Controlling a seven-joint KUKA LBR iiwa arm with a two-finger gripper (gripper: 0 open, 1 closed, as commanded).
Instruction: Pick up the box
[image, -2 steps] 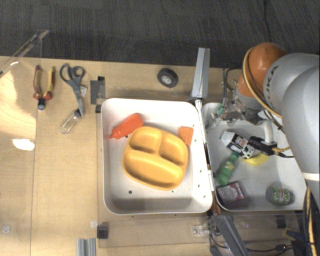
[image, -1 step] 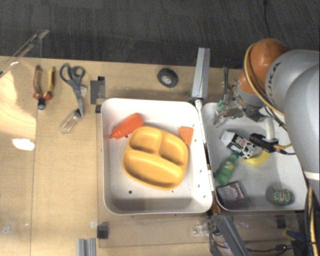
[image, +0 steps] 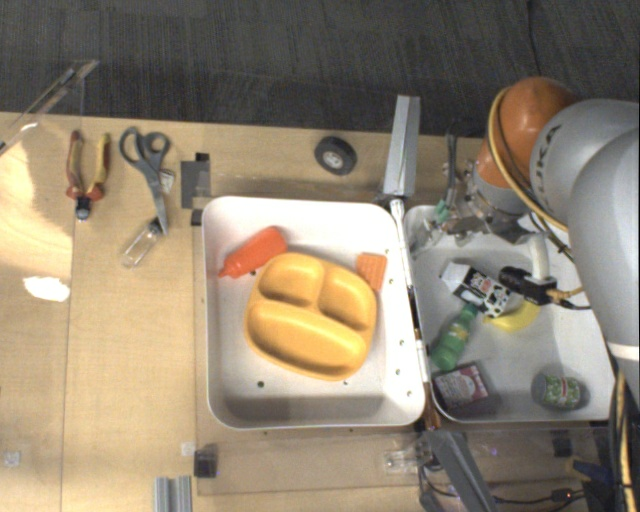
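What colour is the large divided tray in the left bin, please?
Yellow-orange all over; the divided tray shows plainly in the camera view.

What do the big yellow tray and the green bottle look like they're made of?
Yellow tray: probably moulded plastic, with smooth rounded compartments and a soft sheen. Green bottle: likely translucent plastic, with a glossy tinted body; too small to be sure.

No word or number comes through cleanly anywhere on the bench. The arm at three o'clock carries dark lettering along its grey shell beside the orange band, too slanted and cut off to spell out. The small box in the right bin shows black-and-red print, and it is too fine to read.
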